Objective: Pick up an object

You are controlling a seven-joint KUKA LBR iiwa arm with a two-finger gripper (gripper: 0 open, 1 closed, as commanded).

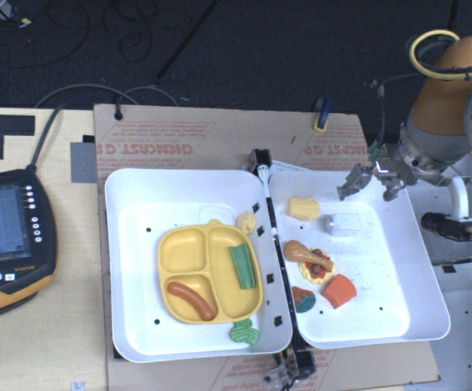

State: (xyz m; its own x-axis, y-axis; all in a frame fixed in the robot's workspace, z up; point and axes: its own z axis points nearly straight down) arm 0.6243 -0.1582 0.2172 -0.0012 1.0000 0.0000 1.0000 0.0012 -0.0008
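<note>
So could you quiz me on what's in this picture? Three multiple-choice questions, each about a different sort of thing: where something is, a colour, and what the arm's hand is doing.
1. Where does the sausage lie?
A. In the yellow tray
B. In the right bin
C. On the cardboard

2. What colour is the long block in the tray?
A. Red
B. Green
C. Blue

3. How do the gripper jaws stand?
A. Shut on the sausage
B. Shut on the tray
C. Spread apart, nothing between them

Answers: 1 A, it rests in a lower tray compartment. 2 B, it is plainly green. 3 C, the jaws hang open above the right bin's far edge.
</note>
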